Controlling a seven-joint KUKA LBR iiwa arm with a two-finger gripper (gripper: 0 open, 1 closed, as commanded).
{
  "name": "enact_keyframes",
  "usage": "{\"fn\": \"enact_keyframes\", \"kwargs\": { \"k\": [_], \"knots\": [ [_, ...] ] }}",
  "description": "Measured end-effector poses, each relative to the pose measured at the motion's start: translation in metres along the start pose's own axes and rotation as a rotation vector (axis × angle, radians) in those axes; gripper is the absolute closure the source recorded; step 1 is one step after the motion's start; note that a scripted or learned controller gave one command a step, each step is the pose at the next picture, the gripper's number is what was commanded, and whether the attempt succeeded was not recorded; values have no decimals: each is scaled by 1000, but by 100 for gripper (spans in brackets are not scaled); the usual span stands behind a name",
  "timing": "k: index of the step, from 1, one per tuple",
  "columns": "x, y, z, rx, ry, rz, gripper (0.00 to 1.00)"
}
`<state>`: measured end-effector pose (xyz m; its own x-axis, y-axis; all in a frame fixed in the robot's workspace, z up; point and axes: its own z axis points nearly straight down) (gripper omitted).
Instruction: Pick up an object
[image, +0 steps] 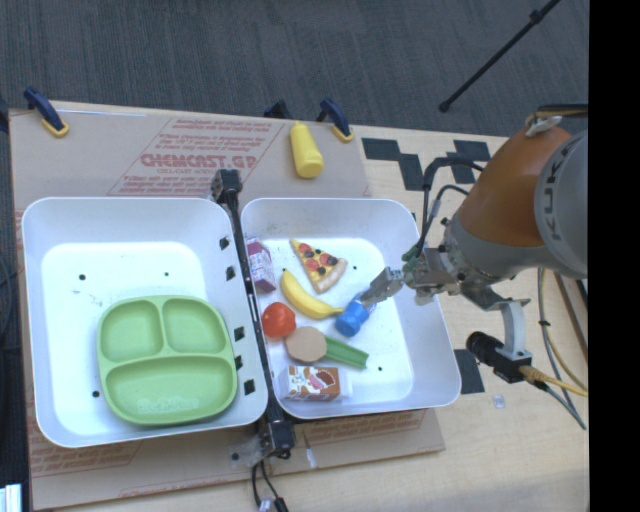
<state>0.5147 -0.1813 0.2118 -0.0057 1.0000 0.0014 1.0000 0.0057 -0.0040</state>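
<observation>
The right bin (425, 340) holds several toy foods: a pizza slice (320, 263), a banana (305, 297), a red tomato (279, 319), a brown round piece (307, 345), a green stick (346, 352), a small carton (314, 381), a purple packet (260, 264) and a blue cup-like piece (352, 318). My gripper (373, 294) reaches in from the right, low over the bin. Its tip sits just above and right of the blue piece, touching or nearly touching its upper end. Nothing is visibly lifted.
The left bin (60, 250) holds a green divided plate (165, 358). A yellow object (306, 150) lies on the cardboard behind the bins. Blue clamps (46, 110) hold the board's back edge. Cables run along the bench at the right.
</observation>
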Motion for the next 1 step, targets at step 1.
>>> {"fn": "enact_keyframes", "kwargs": {
  "k": [1],
  "knots": [
    [0,0,0,0,0,0,0]
  ]
}}
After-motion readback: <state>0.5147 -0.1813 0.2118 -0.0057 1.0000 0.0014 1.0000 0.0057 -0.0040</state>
